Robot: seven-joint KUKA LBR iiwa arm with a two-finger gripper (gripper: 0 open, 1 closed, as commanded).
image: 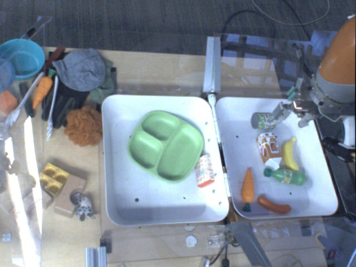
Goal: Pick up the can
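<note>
In the camera view, the can [260, 119] lies on its side near the far edge of the right bin [328, 196], above a small carton [268, 146] and a banana [289, 153]. The end effector [281, 111] sits just beside the can, seemingly touching it. I judge this the grasp approach; closing squarely around the can comes next. Whether the end effector is wide or narrow, I cannot tell: it is small and blurred.

can [260, 119] lies in the right bin [322, 204] (far end), behind the carton [269, 147].
</note>
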